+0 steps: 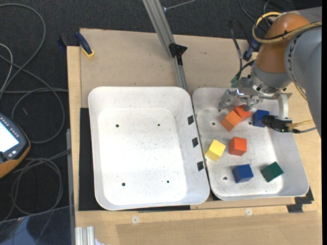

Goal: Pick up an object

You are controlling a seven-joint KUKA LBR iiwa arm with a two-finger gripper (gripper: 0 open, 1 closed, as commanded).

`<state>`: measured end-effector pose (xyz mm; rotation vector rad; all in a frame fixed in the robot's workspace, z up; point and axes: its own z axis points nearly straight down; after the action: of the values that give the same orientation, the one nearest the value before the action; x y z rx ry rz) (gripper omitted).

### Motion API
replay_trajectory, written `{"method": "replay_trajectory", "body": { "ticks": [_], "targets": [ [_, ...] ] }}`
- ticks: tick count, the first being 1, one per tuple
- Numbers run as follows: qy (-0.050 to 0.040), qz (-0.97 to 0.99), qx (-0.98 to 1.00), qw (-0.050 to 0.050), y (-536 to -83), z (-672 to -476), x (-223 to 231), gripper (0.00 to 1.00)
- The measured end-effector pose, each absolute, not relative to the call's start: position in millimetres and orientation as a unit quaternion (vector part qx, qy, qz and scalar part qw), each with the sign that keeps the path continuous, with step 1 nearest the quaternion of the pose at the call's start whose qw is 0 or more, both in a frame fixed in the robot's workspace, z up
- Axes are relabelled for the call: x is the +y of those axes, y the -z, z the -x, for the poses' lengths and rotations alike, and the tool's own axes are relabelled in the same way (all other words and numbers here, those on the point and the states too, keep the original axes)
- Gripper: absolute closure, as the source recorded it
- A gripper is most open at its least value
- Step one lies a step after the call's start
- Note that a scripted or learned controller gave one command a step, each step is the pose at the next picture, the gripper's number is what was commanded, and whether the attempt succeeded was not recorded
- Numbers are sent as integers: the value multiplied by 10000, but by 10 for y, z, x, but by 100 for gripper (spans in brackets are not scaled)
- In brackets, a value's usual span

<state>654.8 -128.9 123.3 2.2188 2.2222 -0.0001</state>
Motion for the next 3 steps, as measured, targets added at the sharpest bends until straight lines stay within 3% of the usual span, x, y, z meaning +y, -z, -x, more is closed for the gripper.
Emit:
{"method": "replay_trajectory", "body": {
  "ticks": [1, 2, 3],
  "targets": [
    [-14, -7071, 7070, 79, -1092, -6595, -1328, 0],
    [-51, -7066, 7075, 108, -1240, -6625, -1314, 100],
    [-24, -7065, 7078, 27, -1698, -6635, -1261, 100]
  ]
}}
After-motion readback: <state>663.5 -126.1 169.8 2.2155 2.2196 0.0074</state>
